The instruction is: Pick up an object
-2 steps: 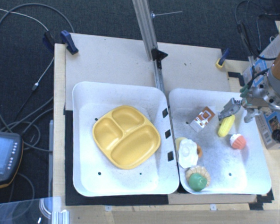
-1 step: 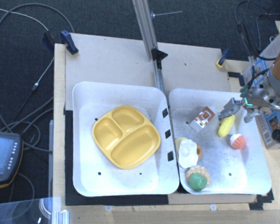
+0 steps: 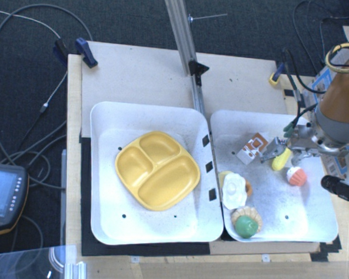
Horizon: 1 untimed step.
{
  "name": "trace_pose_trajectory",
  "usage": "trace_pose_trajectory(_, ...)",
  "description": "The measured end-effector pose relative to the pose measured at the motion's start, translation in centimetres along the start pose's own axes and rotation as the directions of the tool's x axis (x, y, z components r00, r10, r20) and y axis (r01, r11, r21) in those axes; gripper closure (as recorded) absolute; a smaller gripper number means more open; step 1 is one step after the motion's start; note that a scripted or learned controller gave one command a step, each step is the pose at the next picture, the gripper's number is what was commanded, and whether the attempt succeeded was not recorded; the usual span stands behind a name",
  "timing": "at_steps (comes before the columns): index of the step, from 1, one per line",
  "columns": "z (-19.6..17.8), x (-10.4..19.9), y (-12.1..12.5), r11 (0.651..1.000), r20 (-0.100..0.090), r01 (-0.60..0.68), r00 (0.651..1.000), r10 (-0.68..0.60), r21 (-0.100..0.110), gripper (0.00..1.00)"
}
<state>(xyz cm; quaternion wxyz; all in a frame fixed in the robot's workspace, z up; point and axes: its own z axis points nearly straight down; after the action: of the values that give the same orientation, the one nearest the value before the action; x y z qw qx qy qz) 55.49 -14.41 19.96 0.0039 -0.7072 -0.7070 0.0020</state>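
- From my seat, the end effector sits low in the right-hand shallow white bin, right at the small yellow banana-shaped toy.
- I cannot tell whether it is spread or pinching; the wrist hides the tips, so I won't call the banana held.
- The banana lies in the upper middle of that bin, between the little white-and-brown carton and the small orange-pink ball, both just beside it.
- To do this well, I'd centre on the banana's narrow width, not its length, and close squarely so it doesn't squirt sideways.
- I'd keep clear of the carton; a nudge could wedge it in.
- I'd lift straight and slowly, and check for yellow at the tips before trusting the grasp.
- The yellow divided plastic plate in the left bin is well apart.
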Motion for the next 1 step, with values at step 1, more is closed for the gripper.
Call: trace_pose_trajectory(1, 6.27, -0.38, -0.19, 1.0, 0.0, 0.0, 1.0, 0.0, 0.0, 0.0)
